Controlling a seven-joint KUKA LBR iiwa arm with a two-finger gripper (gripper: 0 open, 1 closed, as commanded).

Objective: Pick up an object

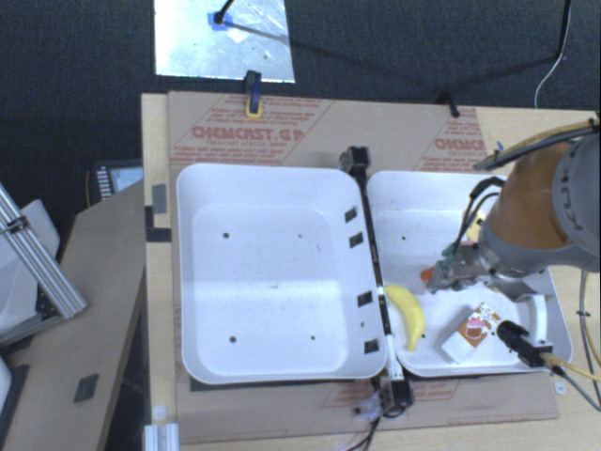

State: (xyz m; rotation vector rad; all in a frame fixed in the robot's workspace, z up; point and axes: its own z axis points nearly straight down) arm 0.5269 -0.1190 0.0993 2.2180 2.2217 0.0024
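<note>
The arm was in the approach step, with nothing lifted yet. The tool (457, 272) hung low over the right bin (413, 205); whether it was open or closed could not be told. A small orange-red item (427, 274) lay just left of the tool. The banana (408, 314) lay below and to its left, and the small box (471, 333) just below it. The left bin (272, 271) stood well to its left. The next move called for centring over one object, then descending.

Even overhead light, soft shadows, glare on foil sheet (223, 24), slight blur.
</note>
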